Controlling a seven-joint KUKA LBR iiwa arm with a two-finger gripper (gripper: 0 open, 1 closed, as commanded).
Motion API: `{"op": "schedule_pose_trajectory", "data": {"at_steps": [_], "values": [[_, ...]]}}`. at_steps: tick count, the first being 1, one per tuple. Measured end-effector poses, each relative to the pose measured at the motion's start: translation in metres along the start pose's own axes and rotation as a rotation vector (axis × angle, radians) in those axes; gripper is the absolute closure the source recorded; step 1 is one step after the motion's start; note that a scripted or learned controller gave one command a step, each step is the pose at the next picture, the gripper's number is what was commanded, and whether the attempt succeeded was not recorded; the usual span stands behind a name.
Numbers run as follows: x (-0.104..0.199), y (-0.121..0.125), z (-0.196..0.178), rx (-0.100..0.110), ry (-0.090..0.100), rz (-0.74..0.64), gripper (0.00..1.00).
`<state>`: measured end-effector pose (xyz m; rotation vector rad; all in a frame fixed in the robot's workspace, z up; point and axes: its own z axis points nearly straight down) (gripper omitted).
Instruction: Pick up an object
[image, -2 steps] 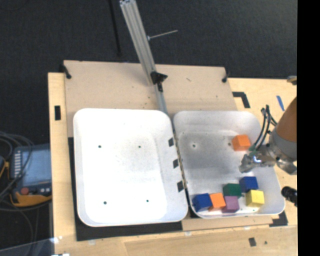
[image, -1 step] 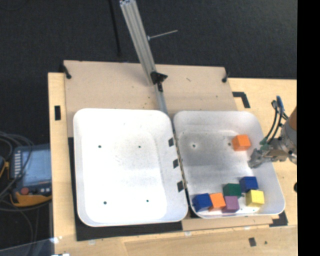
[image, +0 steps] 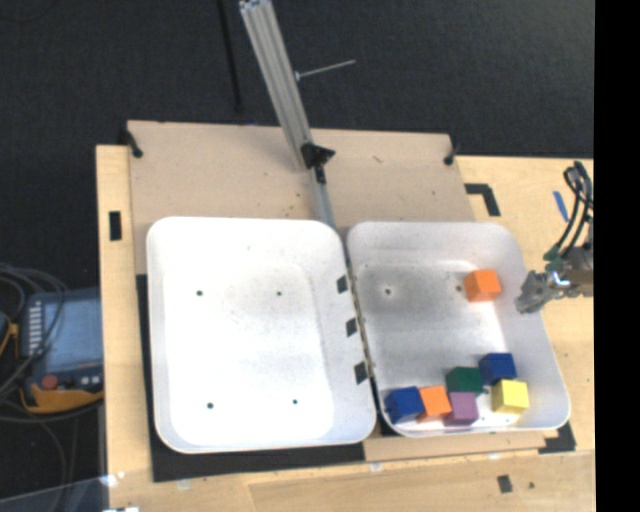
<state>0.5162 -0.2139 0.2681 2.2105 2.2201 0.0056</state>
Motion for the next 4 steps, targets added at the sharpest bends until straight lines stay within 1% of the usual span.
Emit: {"op": "schedule_pose_trajectory", "data": {"at_steps": [1,2,3,4], "values": [[0.054,0.013,0.012,0.007,0.003,-0.003,1.0],[0.103,0.028,0.008,0.007,0.004,-0.004,1.0],[0.154,0.034,0.022,0.009,0.004,-0.002,1.0],[0.201,0.045,0.018,0.007,0.005,-0.003,1.0]]}}
